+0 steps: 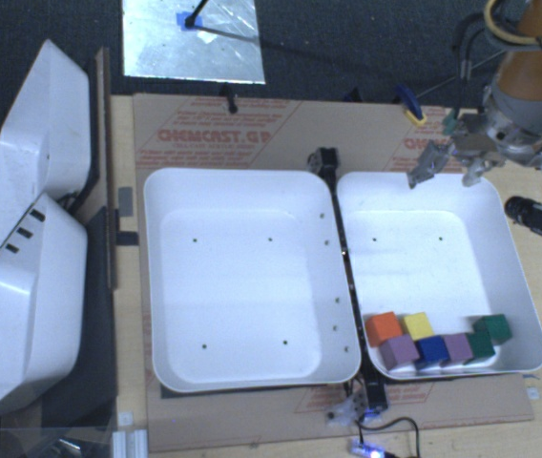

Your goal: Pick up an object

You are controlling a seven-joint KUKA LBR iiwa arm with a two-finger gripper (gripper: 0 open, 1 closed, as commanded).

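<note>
Several small blocks lie in a cluster at the near edge of the right bin (pixel 500 256): an orange block (pixel 382 327), a yellow block (pixel 418 324), a purple block (pixel 399 351), a blue block (pixel 432 350), a lilac block (pixel 458 347) and a green block (pixel 489 331). My gripper (pixel 449 167) hangs high over the far rim of the right bin, well away from the blocks. Its two fingers are spread apart with nothing between them.
The left bin (pixel 242 275) stands beside the right one, with a black divider clamp between them. Cardboard lies under both bins. Two white bin lids lean at the far left. A shiny metal sheet lies beyond the bins.
</note>
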